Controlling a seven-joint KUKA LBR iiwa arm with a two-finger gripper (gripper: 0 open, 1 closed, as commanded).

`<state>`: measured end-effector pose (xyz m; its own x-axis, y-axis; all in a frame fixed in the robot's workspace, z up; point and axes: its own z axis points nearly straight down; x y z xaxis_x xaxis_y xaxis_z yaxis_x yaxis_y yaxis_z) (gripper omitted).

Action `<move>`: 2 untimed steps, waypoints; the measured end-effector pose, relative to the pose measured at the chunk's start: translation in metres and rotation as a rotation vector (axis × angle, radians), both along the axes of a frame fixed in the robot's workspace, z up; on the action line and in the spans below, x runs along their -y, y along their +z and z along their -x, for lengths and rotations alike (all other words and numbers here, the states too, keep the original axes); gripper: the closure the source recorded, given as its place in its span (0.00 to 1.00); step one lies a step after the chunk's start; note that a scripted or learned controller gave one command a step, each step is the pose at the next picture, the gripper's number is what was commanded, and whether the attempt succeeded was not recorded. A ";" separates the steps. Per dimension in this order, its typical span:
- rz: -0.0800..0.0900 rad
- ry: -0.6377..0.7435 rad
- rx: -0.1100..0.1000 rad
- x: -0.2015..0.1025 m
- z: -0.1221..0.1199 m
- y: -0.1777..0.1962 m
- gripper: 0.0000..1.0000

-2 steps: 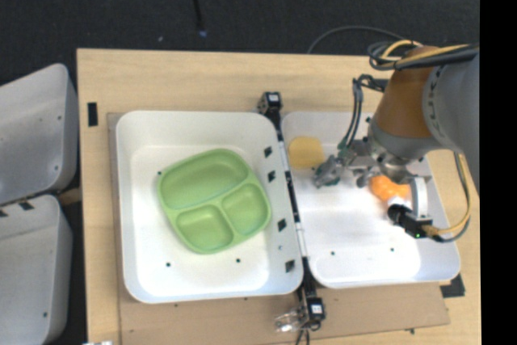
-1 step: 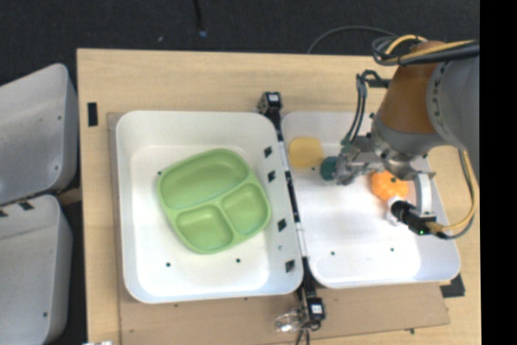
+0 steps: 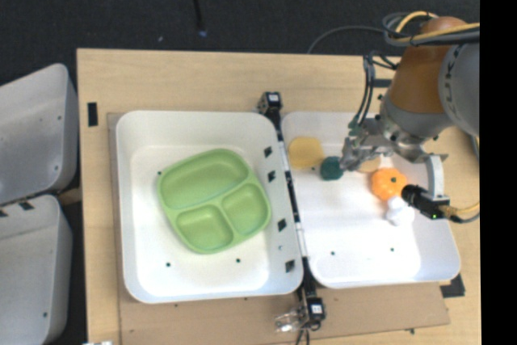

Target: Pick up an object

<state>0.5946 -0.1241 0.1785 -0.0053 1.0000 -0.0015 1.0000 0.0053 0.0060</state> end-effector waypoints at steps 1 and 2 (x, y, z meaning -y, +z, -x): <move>0.000 -0.003 0.001 -0.002 -0.009 0.048 1.00; 0.001 -0.001 0.001 -0.001 -0.010 0.102 1.00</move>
